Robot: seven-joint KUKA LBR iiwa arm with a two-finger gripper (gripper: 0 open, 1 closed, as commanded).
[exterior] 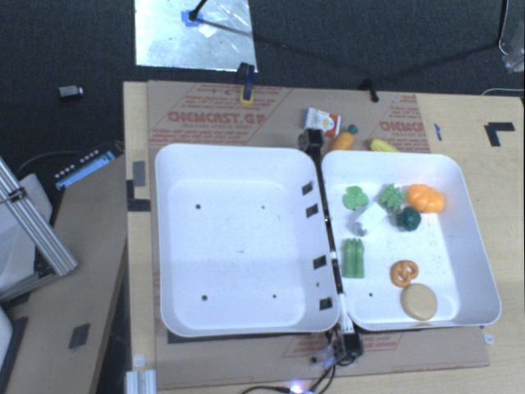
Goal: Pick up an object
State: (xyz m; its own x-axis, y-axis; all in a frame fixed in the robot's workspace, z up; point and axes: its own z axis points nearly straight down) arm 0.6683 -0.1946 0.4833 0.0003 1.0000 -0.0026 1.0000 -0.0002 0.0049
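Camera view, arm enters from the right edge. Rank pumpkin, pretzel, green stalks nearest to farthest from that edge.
1. Pumpkin: upper right part of the right bin, closest to the edge.
2. Pretzel: lower middle of the same bin.
3. Green stalks: by that bin's left wall, farthest from the edge.

Dark carpet floor (369, 23) surrounds a wooden bench (135, 130); a reflective metal sheet (195, 23), possibly foil-covered, lies beyond it.
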